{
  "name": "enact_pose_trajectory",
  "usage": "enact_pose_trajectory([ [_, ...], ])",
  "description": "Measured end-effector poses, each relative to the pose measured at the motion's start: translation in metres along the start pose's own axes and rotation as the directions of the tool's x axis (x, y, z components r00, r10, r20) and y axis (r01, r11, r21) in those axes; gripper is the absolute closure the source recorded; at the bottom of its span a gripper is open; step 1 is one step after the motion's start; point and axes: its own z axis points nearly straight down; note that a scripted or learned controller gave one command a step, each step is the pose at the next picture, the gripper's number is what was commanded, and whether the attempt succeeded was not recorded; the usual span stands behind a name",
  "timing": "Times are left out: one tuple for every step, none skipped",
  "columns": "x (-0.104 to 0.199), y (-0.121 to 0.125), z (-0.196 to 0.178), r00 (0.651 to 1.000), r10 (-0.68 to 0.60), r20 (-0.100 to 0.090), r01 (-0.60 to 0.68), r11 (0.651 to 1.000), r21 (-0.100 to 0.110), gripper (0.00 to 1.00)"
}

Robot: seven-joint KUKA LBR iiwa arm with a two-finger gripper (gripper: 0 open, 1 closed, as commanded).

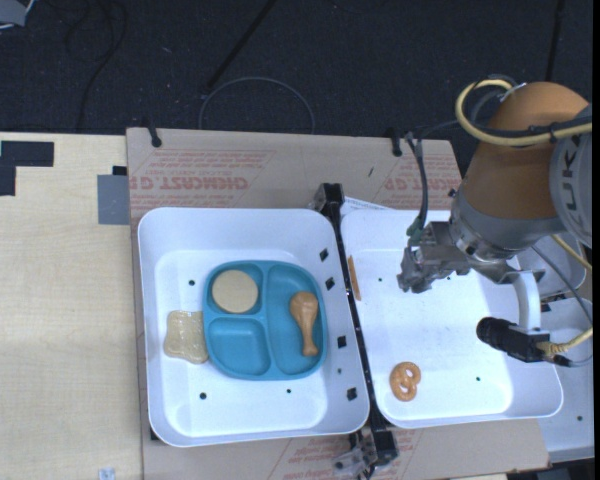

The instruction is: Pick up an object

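A small orange-tan pretzel [405,380], twisted into loops with holes showing through, lies flat on the floor of the right bin [460,408] near its front edge. The gripper [417,273] hangs above the back part of that bin, well apart from the pretzel; whether its grasp is released or clenched, I cannot tell. In the left bin [170,408] a blue divided tray [245,353] holds a round cracker [234,291] and a drumstick [306,320], with a pale toast piece [185,336] touching its left side.

A pale wooden counter [50,298] spans the lower left, bearing black patches and a grey square. Printed cardboard [260,173] lies flat upon it. Beyond, dark carpeted floor [280,38] carries loose black cables [255,93].
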Motion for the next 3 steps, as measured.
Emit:
enact_pose_trajectory([
  [0.041, -0.007, 0.004, 1.0, 0.0, 0.0, 0.0, 1.0, 0.0, 1.0],
  [0.091, -0.006, 0.016, 1.0, 0.0, 0.001, 0.0, 1.0, 0.001, 1.0],
  [0.138, -0.008, 0.013, 1.0, -0.001, 0.001, 0.001, 1.0, -0.001, 1.0],
])
